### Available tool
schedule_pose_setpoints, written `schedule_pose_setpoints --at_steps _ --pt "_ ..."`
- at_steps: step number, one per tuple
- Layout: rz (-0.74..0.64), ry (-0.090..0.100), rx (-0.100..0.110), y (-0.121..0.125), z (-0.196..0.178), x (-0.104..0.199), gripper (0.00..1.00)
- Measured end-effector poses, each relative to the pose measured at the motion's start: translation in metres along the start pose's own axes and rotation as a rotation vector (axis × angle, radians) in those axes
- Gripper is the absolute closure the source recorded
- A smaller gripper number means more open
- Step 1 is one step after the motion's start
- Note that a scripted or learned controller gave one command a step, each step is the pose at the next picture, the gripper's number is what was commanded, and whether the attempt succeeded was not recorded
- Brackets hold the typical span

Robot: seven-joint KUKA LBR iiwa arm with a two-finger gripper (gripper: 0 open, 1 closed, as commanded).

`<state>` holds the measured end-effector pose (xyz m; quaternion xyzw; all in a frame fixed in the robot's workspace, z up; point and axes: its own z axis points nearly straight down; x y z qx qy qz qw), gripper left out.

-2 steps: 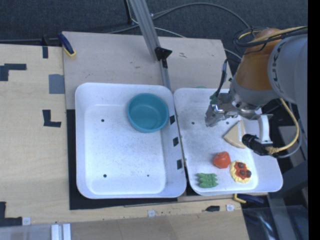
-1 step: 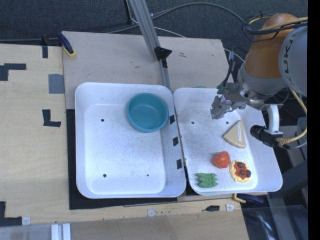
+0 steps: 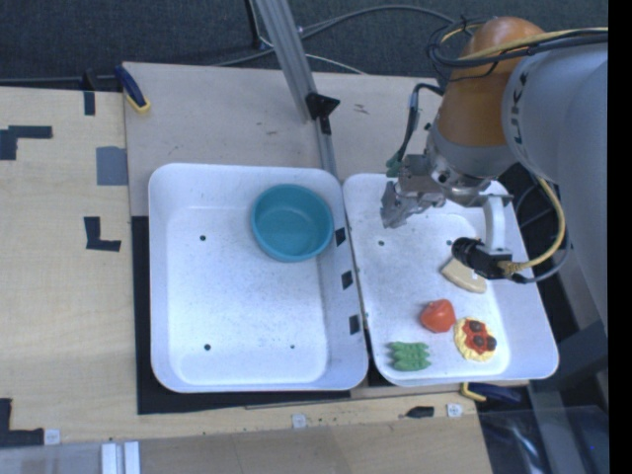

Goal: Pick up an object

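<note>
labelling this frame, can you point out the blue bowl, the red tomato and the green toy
blue bowl [image 3: 291,222], camera view, on its inner floor
red tomato [image 3: 437,315], camera view, on the middle of its top
green toy [image 3: 409,355], camera view, on the middle of its body

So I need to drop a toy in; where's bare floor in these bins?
Left bin: everything below and left of the blue bowl. Right bin: the strip between the gripper and the red piece. Its near-right corner is crowded: green piece, yellow piece.

The 2 shallow white plastic bins [image 3: 237,354] look smooth and speckled, the round blue plastic bowl [image 3: 291,222] glossy, the pale wooden bench [image 3: 59,265] matt.
</note>
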<state>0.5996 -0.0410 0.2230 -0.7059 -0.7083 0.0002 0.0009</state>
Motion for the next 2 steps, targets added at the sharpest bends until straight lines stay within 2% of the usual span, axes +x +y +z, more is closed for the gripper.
schedule_pose_setpoints --at_steps 1,2 --pt "-0.002 0.000 -0.002 0.015 -0.009 0.057 1.00" --pt "0.000 0.000 0.000 0.033 0.004 0.104 1.00"
